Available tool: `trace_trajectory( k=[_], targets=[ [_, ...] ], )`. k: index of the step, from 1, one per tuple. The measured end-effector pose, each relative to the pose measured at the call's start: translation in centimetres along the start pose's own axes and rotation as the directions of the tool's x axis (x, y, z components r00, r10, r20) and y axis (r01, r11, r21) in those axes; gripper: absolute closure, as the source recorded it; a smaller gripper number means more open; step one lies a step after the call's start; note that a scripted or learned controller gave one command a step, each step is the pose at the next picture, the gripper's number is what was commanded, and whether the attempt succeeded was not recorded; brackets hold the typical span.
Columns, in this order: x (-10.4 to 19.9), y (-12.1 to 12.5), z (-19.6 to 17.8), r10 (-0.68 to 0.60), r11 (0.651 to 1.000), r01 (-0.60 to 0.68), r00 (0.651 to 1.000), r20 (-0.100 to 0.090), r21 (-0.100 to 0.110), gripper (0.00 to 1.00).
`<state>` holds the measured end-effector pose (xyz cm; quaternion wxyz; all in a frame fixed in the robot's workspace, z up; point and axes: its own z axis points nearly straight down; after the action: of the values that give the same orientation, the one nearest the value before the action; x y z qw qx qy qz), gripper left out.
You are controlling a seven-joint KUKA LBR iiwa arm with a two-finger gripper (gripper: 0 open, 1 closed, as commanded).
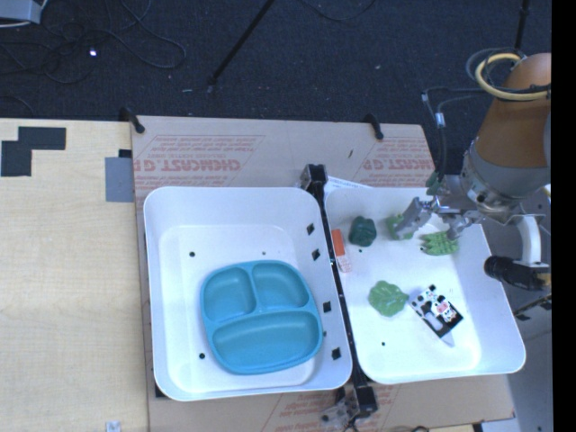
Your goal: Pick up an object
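Observation:
In the right bin [493, 349] lie a dark green ball-like object [363, 231], a light green crumpled piece [388, 297], a bright green toy [440, 243] and a black-and-white cow-patterned item [437, 310]. My gripper [429, 219] hangs over the far part of that bin, its grey fingers spread apart, one near a small green piece [397, 224] and the other beside the bright green toy. Nothing sits between the fingers.
The left bin [171, 232] holds a blue divided plate [261, 317]. A black divider [328, 268] with an orange tag runs between the bins. The arm's orange band and grey wrist [513, 142] rise at the right. Cardboard lies under both bins.

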<state>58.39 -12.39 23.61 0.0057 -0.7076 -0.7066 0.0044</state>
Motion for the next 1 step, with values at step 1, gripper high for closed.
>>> trace_trajectory(
  k=[1],
  targets=[
    [-0.02,0.23,-0.71,-0.002,1.000,0.002,1.000,0.002,-0.013,0.00]
  ],
)
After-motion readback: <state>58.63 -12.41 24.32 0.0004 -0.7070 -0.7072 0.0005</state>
